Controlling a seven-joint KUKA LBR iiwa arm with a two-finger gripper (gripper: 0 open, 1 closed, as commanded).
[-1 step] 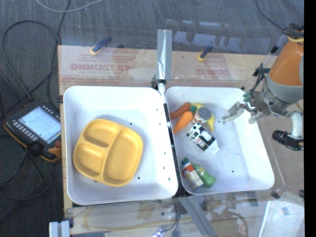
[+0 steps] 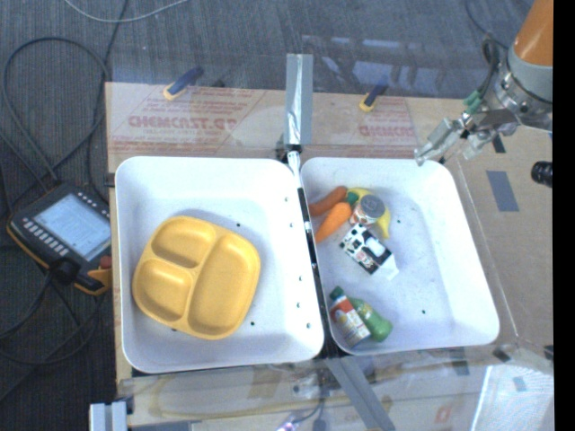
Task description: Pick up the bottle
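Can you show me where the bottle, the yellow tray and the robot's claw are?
bottle (image 2: 358,320): camera view, on its labelled body.
yellow tray (image 2: 197,277): camera view, on the ridge between its compartments.
claw (image 2: 437,146): camera view, between its fingertips.

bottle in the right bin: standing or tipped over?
Tipped over. The bottle lies on its side near the right bin's front-left corner, its length flat along the floor. The gripper is above the bin's far right corner.
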